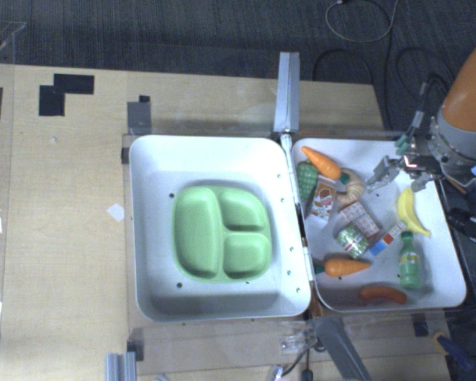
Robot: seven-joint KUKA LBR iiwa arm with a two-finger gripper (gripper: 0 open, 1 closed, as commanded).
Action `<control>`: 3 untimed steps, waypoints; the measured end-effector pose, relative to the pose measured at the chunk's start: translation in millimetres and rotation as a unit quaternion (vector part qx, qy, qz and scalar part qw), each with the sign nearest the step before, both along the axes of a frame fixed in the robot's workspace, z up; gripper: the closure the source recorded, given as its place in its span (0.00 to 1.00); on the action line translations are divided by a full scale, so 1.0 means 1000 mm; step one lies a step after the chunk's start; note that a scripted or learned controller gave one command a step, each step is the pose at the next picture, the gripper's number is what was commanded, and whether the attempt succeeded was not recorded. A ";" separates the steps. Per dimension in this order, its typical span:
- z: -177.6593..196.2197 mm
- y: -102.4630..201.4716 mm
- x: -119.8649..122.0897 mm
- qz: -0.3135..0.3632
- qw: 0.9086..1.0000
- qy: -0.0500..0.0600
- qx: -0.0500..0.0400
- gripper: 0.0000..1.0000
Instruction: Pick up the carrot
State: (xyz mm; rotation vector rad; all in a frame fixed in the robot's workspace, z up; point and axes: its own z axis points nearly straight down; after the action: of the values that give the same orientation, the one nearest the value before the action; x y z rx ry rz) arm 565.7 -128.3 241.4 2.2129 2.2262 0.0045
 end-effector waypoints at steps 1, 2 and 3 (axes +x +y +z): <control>0.000 0.000 0.000 0.000 1.000 0.000 0.000 0.00; -0.141 0.000 0.049 -0.043 0.999 -0.002 0.000 0.00; -0.157 0.000 0.096 -0.077 0.997 0.021 0.001 0.00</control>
State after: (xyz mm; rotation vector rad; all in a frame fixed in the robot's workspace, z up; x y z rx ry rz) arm 661.8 -128.4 84.5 2.4002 2.0700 -0.0400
